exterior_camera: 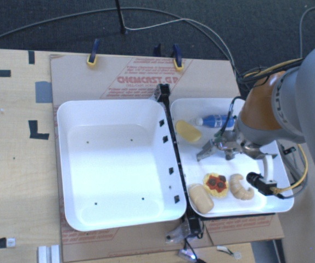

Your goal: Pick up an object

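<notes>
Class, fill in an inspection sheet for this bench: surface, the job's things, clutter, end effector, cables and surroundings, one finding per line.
Surface: two white bins side by side on a cardboard sheet; left bin, right bin.
Job's things: in the right bin, a yellow piece, a bottle, a tart, a croissant and a bread roll.
Clutter: nothing seen.
End effector: low in the right bin, between the bottle and the tart; nothing seen in it.
Cables: one crosses the dark floor.
Surroundings: two clamps at the cardboard's far edge.
</notes>
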Controlling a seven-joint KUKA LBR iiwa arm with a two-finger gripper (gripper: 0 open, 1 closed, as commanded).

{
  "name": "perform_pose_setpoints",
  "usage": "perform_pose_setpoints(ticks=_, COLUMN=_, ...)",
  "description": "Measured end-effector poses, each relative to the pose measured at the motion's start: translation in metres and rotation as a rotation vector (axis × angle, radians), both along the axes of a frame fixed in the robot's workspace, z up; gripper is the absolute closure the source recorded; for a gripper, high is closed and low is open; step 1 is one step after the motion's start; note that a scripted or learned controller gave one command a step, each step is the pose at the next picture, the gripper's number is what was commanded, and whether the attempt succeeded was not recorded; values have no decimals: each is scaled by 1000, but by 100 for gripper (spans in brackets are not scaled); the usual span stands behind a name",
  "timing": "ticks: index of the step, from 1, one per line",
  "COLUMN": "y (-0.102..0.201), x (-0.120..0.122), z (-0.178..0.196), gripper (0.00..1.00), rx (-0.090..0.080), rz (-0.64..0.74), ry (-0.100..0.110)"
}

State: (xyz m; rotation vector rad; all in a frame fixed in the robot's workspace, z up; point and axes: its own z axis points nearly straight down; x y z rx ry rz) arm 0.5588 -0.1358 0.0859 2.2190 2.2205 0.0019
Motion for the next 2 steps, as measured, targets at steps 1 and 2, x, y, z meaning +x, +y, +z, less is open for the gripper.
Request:
perform_pose_setpoints(ticks=1, y=0, x=0, z=0, gripper=0, rx=0, rz=0, ry=0)
perform_pose_setpoints(ticks=2, y=-4, x=-24, z=0, gripper=0, rx=0, rz=-1, ry=0)
